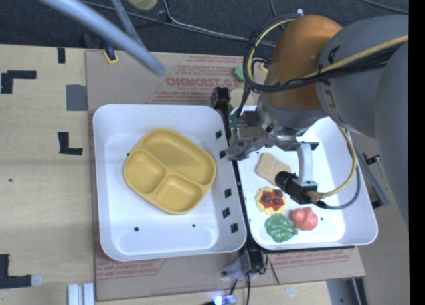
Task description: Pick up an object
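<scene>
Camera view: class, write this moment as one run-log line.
arm: over right bin | end effector: at bin's left wall | right bin: toast slice, pizza piece, tomato, green leaf | left bin: yellow divided plate

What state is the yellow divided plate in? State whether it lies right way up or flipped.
Right way up. The yellow divided plate lies flat in the left bin, its three hollow compartments facing the camera.

My grey arm (372, 78) reaching in from the right, orange band (302, 58) riding high above the wrist, wrist tipped downward, my gripper (240, 143) hanging low at centre, black cables looping round my wrist
</scene>
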### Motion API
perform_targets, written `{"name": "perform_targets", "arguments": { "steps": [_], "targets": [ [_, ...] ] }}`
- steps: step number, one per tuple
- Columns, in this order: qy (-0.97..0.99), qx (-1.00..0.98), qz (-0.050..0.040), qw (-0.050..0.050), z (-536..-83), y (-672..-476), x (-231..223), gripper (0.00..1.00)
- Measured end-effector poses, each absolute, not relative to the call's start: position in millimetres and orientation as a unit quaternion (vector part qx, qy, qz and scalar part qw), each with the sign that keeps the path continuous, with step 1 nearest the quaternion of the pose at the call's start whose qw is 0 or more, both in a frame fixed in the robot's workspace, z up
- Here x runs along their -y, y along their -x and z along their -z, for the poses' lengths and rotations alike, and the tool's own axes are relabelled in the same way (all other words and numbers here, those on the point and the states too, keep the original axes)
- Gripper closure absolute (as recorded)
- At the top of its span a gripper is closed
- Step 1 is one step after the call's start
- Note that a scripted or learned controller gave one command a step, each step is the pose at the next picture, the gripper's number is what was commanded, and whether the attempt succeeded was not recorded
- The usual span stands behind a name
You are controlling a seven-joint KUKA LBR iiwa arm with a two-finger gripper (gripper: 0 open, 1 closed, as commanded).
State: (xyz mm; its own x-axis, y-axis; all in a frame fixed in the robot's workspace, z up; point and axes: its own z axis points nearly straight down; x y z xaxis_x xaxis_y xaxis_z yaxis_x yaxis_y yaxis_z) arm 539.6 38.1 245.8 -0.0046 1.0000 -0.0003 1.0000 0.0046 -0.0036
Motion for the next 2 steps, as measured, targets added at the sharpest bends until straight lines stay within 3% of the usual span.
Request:
{"name": "perform_targets", "arguments": {
  "steps": [1,2],
  "targets": [
    [0.705,0.709,-0.0010,0.001,-239.3,-533.3,-81.6,1.00],
    [0.706,0.708,-0.0008,0.001,-239.6,-533.6,-80.0,0.00]
  ]
}}
